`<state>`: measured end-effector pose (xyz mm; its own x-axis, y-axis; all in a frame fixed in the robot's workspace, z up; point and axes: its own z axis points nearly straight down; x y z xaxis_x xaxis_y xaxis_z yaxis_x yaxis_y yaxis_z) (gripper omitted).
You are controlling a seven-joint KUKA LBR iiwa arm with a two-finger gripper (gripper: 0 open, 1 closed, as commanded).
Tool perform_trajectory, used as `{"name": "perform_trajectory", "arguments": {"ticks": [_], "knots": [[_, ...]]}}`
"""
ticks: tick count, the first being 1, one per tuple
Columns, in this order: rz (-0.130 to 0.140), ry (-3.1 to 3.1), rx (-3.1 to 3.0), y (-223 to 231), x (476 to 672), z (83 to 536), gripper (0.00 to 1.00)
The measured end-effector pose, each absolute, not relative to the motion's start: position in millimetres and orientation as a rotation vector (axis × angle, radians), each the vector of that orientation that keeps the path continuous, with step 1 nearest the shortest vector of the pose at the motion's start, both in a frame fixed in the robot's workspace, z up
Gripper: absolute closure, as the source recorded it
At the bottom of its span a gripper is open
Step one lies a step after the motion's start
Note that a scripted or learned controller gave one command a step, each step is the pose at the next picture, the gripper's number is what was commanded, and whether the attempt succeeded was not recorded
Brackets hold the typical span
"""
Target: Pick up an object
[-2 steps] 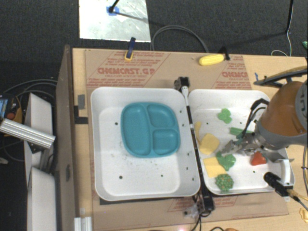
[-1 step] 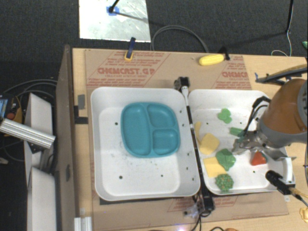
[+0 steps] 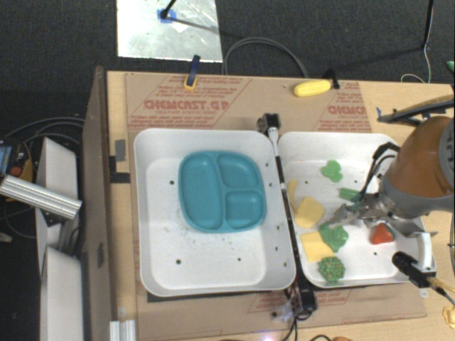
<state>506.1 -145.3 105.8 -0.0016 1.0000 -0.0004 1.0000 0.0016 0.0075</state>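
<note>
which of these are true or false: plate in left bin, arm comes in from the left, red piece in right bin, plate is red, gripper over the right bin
1. The plate lies in the left bin. True.
2. The arm comes in from the left. False: it reaches in from the right.
3. A red piece lies in the right bin. True.
4. The plate is red. False: it is teal blue.
5. The gripper is over the right bin. True, near the green piece.
</note>
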Motion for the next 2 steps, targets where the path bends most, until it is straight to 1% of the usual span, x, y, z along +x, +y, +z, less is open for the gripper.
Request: {"name": "perform_trajectory", "arguments": {"ticks": [1,2], "knots": [[0.001,2.227,2.217,-115.6,486.1,83.4,0.0],[0.005,2.222,2.216,-117.1,488.4,95.6,1.0]]}}
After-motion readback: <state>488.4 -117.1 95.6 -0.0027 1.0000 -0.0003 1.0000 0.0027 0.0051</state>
